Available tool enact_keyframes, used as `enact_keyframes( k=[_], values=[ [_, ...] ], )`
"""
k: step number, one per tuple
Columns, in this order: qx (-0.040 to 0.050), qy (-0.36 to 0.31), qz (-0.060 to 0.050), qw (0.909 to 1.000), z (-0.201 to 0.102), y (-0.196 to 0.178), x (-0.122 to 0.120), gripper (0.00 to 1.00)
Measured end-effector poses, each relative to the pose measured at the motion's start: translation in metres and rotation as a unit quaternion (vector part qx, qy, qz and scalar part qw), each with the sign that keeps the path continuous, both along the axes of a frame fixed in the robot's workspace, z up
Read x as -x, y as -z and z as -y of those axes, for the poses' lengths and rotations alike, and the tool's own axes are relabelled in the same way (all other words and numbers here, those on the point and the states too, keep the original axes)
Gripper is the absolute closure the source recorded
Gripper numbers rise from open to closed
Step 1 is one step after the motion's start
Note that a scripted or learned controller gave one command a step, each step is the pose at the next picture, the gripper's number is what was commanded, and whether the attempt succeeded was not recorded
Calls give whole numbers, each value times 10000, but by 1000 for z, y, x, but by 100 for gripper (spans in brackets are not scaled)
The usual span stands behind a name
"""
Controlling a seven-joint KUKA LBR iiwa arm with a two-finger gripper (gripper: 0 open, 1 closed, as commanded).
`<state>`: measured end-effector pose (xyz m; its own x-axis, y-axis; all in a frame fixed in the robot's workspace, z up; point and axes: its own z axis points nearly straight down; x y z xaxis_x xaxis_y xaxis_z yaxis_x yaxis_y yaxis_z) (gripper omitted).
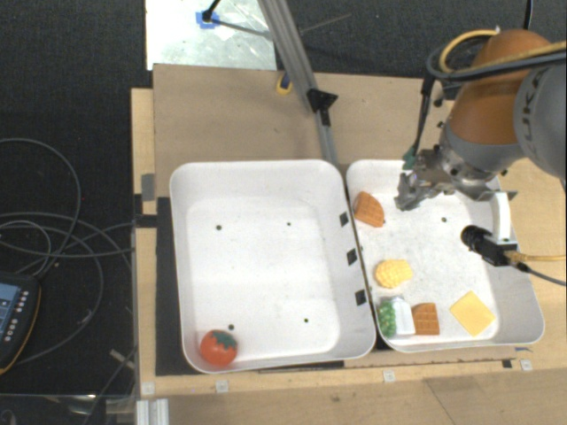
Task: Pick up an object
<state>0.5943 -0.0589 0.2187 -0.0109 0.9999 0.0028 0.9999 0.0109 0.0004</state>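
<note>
We see the end effector (409, 195) just right of the orange wedge (368, 209), seemingly empty; we cannot tell its opening.

One camera, high above — slanted down over both bins (266, 180), seemingly

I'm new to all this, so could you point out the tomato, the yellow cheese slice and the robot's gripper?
tomato (218, 348): camera view, its red middle.
yellow cheese slice (472, 313): camera view, centre of its flat face.
gripper (409, 198): camera view, between its fingertips.
</note>
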Motion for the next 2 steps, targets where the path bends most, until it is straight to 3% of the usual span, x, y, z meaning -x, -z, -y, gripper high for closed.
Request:
enact_keyframes(
  k=[2],
  values=[
    [-2,-5,7,10000,-116,-18,26,100]
  ],
)
